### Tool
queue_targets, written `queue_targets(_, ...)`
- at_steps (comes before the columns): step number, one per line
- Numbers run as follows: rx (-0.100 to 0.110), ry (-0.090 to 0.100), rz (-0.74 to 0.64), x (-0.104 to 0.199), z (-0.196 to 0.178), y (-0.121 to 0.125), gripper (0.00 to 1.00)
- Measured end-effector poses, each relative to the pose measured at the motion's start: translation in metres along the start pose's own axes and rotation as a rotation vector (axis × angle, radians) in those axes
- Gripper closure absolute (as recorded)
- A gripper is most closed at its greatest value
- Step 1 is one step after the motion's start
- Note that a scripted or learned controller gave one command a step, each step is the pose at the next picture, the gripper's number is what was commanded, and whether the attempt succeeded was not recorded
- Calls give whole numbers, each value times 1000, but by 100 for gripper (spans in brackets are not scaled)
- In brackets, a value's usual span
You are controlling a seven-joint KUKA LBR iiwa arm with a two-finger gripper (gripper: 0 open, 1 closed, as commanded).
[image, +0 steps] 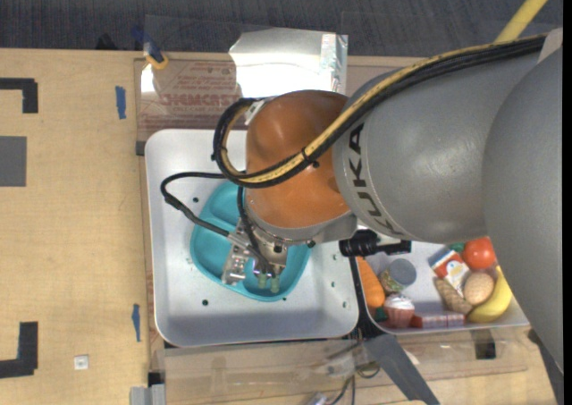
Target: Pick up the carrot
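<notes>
In the left bin, the claw hangs low over a teal dish, wrist pointing straight down, so it is set up for a top-down grab at the wrong spot for this task. Can't tell claw state, too cluttered and shadowed. The carrot lies off to the claw's right, in the right bin against its near-left wall, beside a cupcake, banana and egg; crowding probably means a tight approach.
</notes>
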State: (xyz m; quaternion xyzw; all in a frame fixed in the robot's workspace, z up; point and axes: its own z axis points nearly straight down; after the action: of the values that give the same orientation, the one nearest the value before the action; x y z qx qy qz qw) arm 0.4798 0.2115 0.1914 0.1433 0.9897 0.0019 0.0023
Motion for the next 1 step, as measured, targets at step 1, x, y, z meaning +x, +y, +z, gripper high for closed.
queue_targets(1,-1,-1,-298,-46,8,28,100)
